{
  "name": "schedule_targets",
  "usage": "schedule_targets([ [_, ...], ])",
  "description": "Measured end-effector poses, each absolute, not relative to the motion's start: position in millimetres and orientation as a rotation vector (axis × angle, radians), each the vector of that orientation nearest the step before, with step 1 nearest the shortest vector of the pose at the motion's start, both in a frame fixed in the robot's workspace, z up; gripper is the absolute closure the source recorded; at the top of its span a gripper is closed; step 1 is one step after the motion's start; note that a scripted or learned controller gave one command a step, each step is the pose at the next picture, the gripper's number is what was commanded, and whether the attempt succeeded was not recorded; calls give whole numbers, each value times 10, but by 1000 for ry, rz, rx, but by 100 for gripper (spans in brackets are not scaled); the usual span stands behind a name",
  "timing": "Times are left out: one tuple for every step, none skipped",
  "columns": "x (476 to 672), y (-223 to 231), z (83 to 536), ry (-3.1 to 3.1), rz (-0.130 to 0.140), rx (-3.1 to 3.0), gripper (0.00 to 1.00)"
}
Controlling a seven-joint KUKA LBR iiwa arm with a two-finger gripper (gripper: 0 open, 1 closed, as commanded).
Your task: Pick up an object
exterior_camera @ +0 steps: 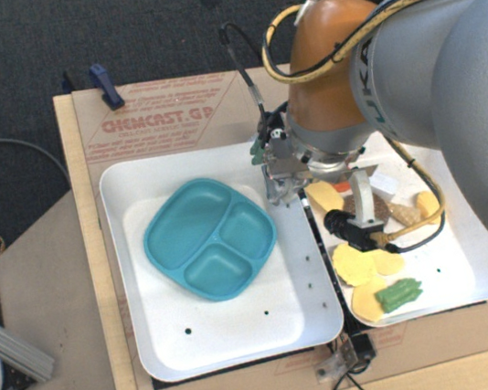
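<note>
Though near, fingers (368,207) beside yellow pieces (364,264)

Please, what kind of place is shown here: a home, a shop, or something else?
Most likely a robotics lab or test bench, not a home. A grey arm with an orange band reaches over two white bins, loose cables run across the dark floor, and toy-like food pieces fill the right bin.

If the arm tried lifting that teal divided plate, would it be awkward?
Probably. The teal divided plastic plate lies flat in the left white bin, so its low rim offers little grip. It looks stiff, light and glossy, perhaps slippery.
</note>
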State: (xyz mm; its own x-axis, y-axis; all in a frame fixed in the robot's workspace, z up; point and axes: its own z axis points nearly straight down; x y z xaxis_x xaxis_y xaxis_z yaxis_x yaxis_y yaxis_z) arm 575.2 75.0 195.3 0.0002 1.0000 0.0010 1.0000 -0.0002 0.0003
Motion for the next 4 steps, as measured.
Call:
schedule_targets([
  [5388, 1250, 2460, -2230, -10, -2214, 100],
  [6255, 1005, 1317, -2220, 1, -2226, 100],
  [6168, 996, 876, -2224, -7, -2228, 100],
  [6634, 1539, 2196, -2235, -28, -2221, 100],
])
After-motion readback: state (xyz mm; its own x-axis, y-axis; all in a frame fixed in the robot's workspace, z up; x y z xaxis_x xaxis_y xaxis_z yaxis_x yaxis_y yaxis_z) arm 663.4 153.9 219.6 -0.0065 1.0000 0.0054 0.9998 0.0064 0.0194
